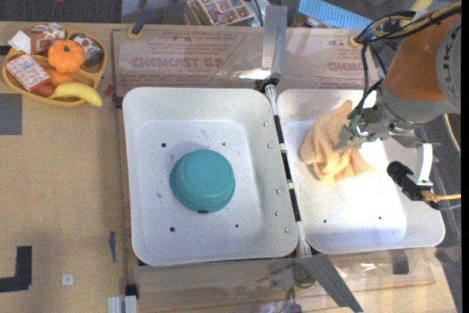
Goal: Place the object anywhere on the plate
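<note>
Pincer [350, 137] down on the tan cloth [331, 144] in the right bin [381, 223], fingertips pressed into its right edge; cannot tell if they're spread or pinched. Cloth lies bunched at that bin's upper left. Teal plate [203, 180] sits in the left bin [146, 121], well apart. Judgement: grab a thick fold, lift clear over the bin walls, then cross to the plate

The gripper [350, 137] pressed into the cloth [331, 145] so that its fingertips were buried in the folds beneath it, while behind it the arm [421, 73] ran off the right edge and hid part of the bin [381, 231] wall.
</note>
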`<state>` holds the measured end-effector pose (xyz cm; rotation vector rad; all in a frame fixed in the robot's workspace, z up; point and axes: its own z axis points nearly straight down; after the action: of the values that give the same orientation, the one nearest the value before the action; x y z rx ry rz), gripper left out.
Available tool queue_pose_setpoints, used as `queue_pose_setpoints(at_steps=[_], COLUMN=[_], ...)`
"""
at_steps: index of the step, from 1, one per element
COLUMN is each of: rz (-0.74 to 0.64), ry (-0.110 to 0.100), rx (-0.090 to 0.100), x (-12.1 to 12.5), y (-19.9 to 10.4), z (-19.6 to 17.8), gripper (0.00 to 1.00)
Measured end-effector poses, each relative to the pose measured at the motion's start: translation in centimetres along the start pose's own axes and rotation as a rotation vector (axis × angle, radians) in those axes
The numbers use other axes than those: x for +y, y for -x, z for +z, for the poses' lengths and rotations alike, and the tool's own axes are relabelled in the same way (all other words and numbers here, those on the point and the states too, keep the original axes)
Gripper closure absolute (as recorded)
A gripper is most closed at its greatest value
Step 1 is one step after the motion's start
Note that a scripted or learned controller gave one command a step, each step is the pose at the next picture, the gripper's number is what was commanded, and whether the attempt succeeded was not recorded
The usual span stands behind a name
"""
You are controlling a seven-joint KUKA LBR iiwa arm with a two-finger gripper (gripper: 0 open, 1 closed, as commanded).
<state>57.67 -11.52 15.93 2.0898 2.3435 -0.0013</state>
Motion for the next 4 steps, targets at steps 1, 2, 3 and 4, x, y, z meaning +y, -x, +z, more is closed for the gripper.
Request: queue_pose_setpoints(at_steps=[1, 2, 3, 4], rz=[-0.011, -0.011, -0.412, -0.81], ry=[0.001, 0.001, 0.0, 0.003], rx=[0.0, 0.0, 0.002, 0.001], x=[0.6, 0.6, 1.4, 2.2], y=[0.0, 0.1, -4.4, -8.9], z=[-4.1, -6.5, -5.9, -6.6], gripper=[1.0, 1.0, 1.0, 1.0])
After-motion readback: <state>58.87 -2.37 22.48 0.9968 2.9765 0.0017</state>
